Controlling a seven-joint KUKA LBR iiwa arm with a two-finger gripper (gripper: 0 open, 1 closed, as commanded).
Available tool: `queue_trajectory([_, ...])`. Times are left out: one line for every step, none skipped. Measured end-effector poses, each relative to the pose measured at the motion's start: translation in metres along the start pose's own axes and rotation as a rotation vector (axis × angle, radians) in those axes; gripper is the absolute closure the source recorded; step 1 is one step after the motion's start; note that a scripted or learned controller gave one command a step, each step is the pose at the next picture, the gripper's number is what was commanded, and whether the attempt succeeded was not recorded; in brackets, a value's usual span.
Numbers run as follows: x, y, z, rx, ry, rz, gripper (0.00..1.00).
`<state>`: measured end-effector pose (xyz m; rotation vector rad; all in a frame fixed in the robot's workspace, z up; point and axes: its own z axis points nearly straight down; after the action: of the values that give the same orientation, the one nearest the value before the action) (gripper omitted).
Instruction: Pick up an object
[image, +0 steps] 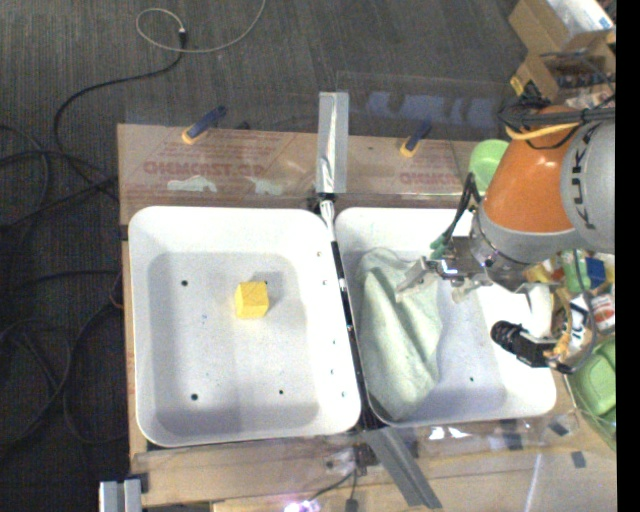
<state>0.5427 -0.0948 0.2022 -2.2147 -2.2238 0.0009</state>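
Gripper (432, 275), fingers seemingly spread and holding nothing, hovers right of frame centre over pale green cloth (400, 335); descend squarely onto a fold.

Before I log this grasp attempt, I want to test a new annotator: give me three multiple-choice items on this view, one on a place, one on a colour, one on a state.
1. Where does the small block lie?
A. in the left bin
B. in the right bin
C. on the floor

2. What colour is that block?
A. red
B. yellow
C. blue

3. How does the pale green cloth lie?
A. folded into a neat square
B. hanging over the bin's rim
C. crumpled inside the right bin

Key:
1 A: the block sits on the floor of the left bin, apart from its walls.
2 B: its faces are plainly yellow.
3 C: the cloth lies rumpled in the right bin, with the gripper above its upper end.
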Motion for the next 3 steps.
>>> queue_trajectory([-0.02, 0.036, 0.107, -0.008, -0.002, -0.012, 0.0])
queue_trajectory([-0.005, 0.07, 0.11, -0.019, -0.005, -0.096, 0.0])
queue_trajectory([-0.002, 0.128, 0.111, -0.008, -0.004, -0.21, 0.0])
